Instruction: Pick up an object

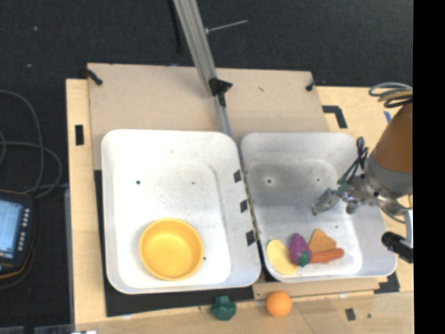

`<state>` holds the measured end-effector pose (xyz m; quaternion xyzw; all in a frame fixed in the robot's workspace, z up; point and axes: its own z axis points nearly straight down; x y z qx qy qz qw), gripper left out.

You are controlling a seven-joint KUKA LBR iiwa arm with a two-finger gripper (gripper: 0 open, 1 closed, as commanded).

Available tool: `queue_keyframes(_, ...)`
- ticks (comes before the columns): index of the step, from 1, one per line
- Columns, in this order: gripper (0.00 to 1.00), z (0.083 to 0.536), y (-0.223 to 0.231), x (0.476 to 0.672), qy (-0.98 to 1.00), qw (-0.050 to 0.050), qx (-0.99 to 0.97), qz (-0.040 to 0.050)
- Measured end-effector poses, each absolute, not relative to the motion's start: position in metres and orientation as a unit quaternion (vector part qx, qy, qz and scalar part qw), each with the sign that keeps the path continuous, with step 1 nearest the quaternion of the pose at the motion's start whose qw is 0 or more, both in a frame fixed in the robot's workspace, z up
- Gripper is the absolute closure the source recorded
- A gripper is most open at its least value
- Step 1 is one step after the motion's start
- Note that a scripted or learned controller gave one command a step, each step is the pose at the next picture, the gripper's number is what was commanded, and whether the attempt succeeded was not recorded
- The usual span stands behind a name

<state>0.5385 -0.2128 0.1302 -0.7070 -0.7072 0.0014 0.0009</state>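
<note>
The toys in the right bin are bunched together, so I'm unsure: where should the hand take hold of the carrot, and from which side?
Probably the carrot's orange end toward the bin's right, from above. It lies flat, while its left end presses against the purple toy; the right end looks freer.

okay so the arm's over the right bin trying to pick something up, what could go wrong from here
The gripper sits above a tight cluster: purple piece, carrot, orange wedge and yellow piece touch each other, so a grasp may catch two or slip. They also lie near the right bin front wall, which could block a finger.
</note>
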Motion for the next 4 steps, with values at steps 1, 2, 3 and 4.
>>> queue_keyframes(1, 0.0, 0.1, -0.214, 0.539, -0.707, -0.001, -0.707, 0.0006)
queue_keyframes(2, 1.0, 0.112, -0.215, 0.54, -0.706, -0.003, -0.708, -0.0008)
queue_keyframes(3, 1.0, 0.177, -0.219, 0.543, -0.708, -0.004, -0.706, -0.0016)
queue_keyframes(4, 1.0, 0.221, -0.215, 0.542, -0.708, -0.002, -0.706, -0.0005)
